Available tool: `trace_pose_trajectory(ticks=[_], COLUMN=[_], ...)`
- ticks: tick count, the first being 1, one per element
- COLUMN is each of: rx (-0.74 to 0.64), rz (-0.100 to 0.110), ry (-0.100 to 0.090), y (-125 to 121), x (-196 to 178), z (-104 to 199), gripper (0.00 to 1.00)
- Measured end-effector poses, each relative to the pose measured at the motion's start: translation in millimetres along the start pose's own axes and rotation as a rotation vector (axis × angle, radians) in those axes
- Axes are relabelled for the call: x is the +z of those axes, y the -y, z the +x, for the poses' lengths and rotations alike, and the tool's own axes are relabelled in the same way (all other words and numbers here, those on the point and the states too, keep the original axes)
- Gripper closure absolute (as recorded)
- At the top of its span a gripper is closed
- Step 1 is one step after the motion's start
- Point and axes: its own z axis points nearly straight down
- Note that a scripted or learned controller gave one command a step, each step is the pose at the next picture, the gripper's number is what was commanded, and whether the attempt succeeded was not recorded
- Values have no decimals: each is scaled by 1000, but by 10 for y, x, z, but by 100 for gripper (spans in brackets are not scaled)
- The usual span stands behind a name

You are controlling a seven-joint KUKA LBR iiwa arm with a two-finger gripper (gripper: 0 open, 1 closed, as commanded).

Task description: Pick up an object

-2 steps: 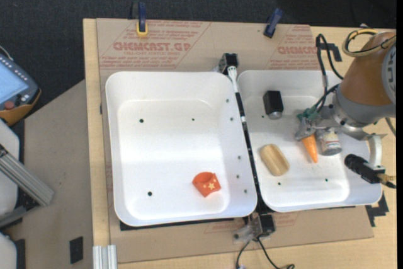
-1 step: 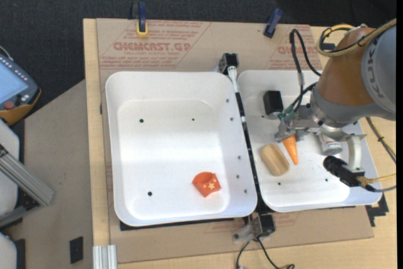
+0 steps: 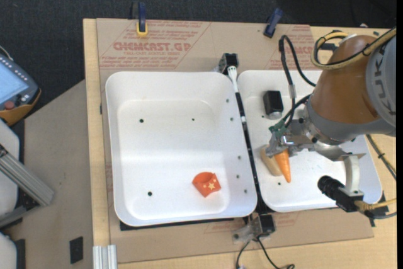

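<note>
1. Fingers (image 3: 281,143) sit low in the right bin (image 3: 371,181); can't tell how open, or holding anything
2. Carrot toy (image 3: 284,165) just below them, likely light, slick plastic
3. Grab its thick top

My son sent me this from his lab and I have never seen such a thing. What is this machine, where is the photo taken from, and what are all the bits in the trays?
It is a single photo from a fixed camera above a bench, looking down at a slant. The big grey and orange shape on the right is a robot arm, reaching in over two shallow white bins. Its gripper sits low in the right bin, just above an orange carrot-shaped toy that lies against a tan piece. I cannot tell whether it holds anything. A small black block lies further back in that bin. The left bin has an orange block with a yellow star.
</note>
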Motion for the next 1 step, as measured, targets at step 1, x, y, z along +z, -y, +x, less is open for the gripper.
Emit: trace_pose_trajectory(ticks=[1], rx=[0], rz=[-12], ry=[4], y=[-771], x=[-223], z=[202], gripper=[100])
